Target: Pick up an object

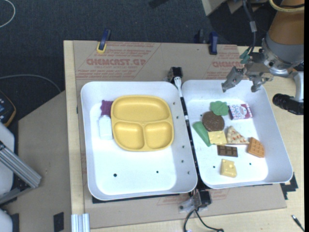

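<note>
While spread wide, fingers [243, 82] empty.

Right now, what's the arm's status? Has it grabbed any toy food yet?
Gripper open, holding nothing, above right white bin's far edge. Toy foods untouched: round brown cookie, orange waffle. Nothing blocking.

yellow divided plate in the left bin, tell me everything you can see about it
The yellow divided plate looks like smooth moulded plastic, a rounded rectangle with three compartments: one wide section along the far side and two smaller ones nearer the camera. It lies flat and upright in the left bin, toward its far half. Nothing rests in it. At its left edge it lies against or just over a purple item and a small white bottle.
</note>
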